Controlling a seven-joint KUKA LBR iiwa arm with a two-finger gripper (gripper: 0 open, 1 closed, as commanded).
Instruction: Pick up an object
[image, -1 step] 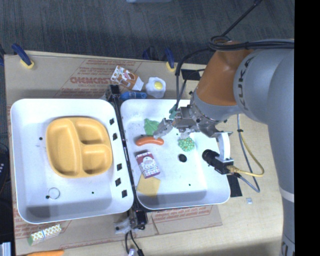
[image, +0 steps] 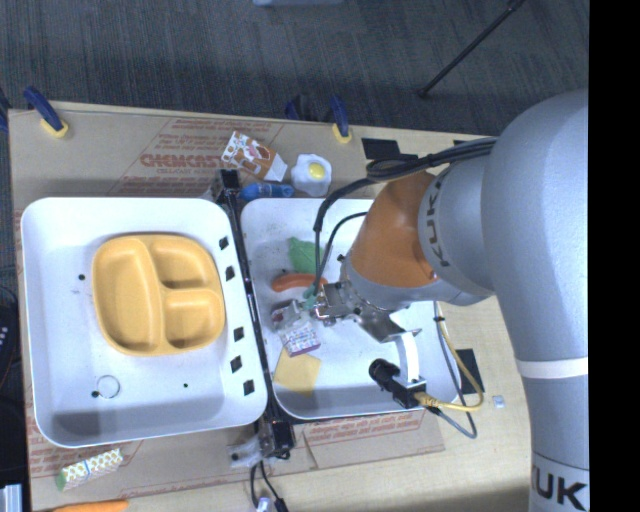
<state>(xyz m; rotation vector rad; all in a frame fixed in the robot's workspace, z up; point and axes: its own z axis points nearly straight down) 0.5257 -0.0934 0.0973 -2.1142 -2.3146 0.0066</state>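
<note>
Gripper (image: 322, 303) low in right bin (image: 345, 408) centre, crowded by orange carrot-like piece (image: 293, 283), wrapper (image: 299, 341); finger state indiscernible. Risk: clutter deflects grasp, perhaps closing on nothing.

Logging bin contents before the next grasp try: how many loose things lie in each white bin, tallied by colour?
Yellow divided tray, left bin: 1
Green item, right bin: 1
Orange-red item, right bin: 1
Pale yellow flat piece, right bin: 1
Small printed packet, right bin: 1
Total: 5
</note>
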